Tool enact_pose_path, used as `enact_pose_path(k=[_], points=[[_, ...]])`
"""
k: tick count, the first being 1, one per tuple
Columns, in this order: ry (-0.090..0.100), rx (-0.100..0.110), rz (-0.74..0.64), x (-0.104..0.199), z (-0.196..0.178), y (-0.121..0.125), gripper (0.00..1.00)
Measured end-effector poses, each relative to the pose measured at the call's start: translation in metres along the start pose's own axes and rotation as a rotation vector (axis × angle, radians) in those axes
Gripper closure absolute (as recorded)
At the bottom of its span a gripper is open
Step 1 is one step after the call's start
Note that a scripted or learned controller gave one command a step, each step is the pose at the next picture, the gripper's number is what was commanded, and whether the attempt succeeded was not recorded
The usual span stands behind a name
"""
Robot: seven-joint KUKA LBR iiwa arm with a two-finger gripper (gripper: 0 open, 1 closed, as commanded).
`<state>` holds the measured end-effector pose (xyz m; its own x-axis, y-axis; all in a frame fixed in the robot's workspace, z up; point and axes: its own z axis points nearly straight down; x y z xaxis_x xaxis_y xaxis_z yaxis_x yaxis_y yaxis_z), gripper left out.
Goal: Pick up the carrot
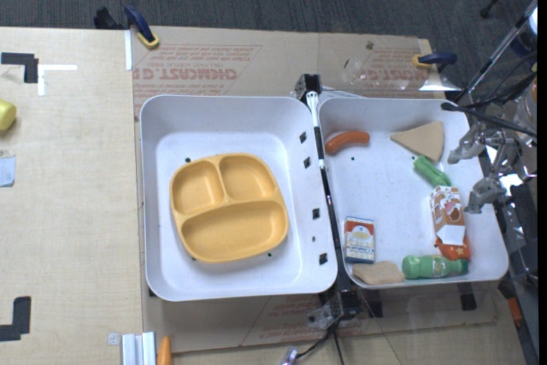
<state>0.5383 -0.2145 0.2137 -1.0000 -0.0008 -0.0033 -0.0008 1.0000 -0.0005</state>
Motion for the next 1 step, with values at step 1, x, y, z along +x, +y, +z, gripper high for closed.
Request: enact_pose_path(k=[1], points=[[0.0, -0.001, 0.089, 0.0359, 0.0885, 0.0698, 0.0]])
